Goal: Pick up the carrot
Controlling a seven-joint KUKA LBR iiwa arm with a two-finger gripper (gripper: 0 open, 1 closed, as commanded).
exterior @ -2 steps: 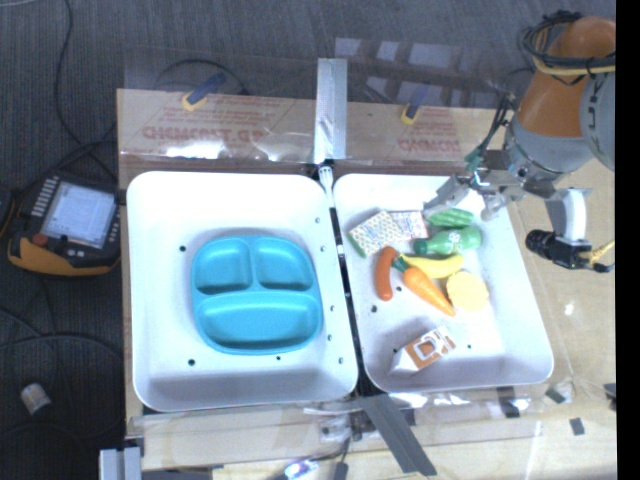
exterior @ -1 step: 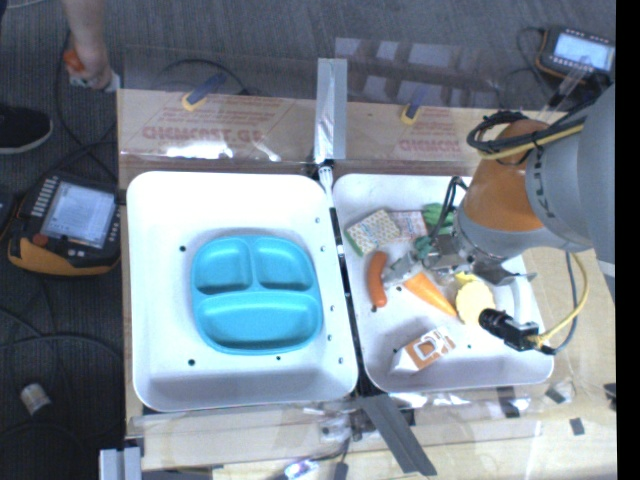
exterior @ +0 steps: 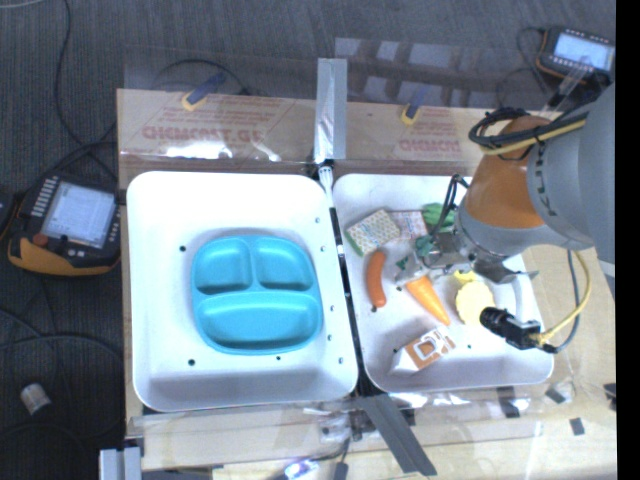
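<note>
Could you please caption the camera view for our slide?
End effector over the right bin near the carrot; blue tray at left.

The arm [exterior: 560, 183] runs out past the picture's right edge, so its base is cut off. Measured from the carrot [exterior: 428, 298]: just above and right of it, the gripper [exterior: 437, 253] is a dark, blurred cluster. A green thing [exterior: 433, 214] further above is partly hidden behind it. The yellow piece [exterior: 472, 301] just right of the carrot is partly covered by the arm's black fitting [exterior: 508, 328].
</note>
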